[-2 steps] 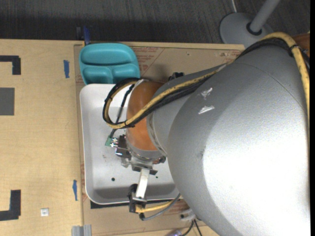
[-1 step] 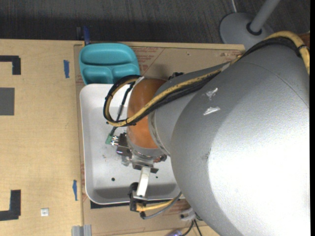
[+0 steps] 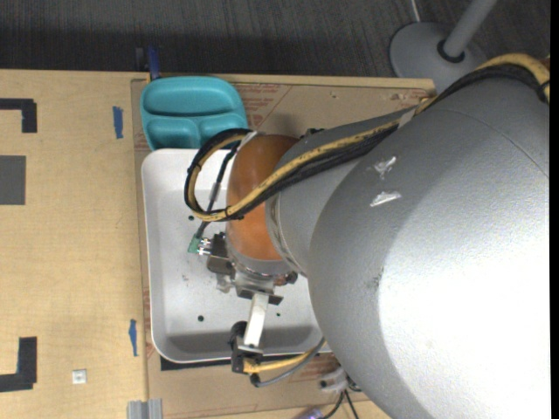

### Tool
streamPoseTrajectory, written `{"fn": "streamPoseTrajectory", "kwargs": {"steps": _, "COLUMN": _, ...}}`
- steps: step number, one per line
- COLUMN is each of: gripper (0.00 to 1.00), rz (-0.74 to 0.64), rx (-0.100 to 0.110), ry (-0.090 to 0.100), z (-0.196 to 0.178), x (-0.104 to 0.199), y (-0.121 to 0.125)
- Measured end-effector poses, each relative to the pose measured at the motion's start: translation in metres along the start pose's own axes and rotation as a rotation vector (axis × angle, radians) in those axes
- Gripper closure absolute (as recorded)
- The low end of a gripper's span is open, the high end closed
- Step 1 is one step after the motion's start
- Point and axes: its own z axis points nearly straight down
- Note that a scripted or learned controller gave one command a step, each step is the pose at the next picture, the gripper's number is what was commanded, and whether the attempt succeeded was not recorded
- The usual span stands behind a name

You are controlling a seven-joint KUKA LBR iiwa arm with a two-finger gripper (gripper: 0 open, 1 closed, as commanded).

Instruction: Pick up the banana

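The grey arm [image 3: 419,234] reaches in from the right and covers most of the view. Its orange band [image 3: 258,199] sits above the wrist, over the middle of a white bin [image 3: 166,260]. Below the band, my gripper [image 3: 229,264] hangs low over the bin's floor, seen from above, so its tips are hidden by its own body. The bare part of the bin floor to the left of the gripper holds nothing but a few dark specks. The arm hides the bin's right half and everything further right.
A teal divided tray [image 3: 192,112] lies at the bin's far end. The tan bench [image 3: 70,234] to the left bears black and blue tape marks. A grey round stand base [image 3: 428,46] stands on the dark floor at the top right.
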Motion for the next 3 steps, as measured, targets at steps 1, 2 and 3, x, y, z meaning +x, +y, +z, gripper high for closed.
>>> {"fn": "streamPoseTrajectory", "kwargs": {"steps": 1, "gripper": 1.0, "rz": -0.052, "rx": 0.003, "ry": -0.007, "z": -0.009, "x": -0.114, "y": 0.028}}
{"fn": "streamPoseTrajectory", "kwargs": {"steps": 2, "gripper": 1.0, "rz": -0.076, "rx": 0.0, "ry": -0.003, "z": 0.049, "x": -0.043, "y": 0.01}}
{"fn": "streamPoseTrajectory", "kwargs": {"steps": 3, "gripper": 1.0, "rz": -0.039, "rx": -0.005, "ry": -0.003, "z": 0.049, "x": 0.003, "y": -0.001}}
